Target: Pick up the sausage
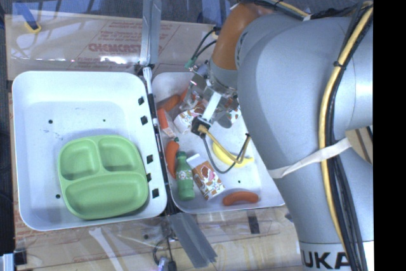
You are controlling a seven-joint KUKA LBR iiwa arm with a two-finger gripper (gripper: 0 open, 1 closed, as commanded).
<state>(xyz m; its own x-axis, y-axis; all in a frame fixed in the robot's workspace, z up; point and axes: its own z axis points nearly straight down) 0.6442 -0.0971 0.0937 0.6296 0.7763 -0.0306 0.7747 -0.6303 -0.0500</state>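
I note a green tray (101, 176) in the left bin (38, 98). The right bin (269, 197) holds a green bottle (184, 178), a banana (228, 155), a carton (207, 179) and carrots (172, 157).

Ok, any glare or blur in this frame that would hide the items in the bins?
Camera view: glare streaks only on the clear plastic sheet behind the bins; the reddish-orange sausage and green divided plastic tray look evenly lit, slightly soft.

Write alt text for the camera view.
A grey arm reaches from the right, its gripper low over the cluttered right bin. A sausage lies near that bin's front edge, apart from the gripper. The left bin holds a green tray.
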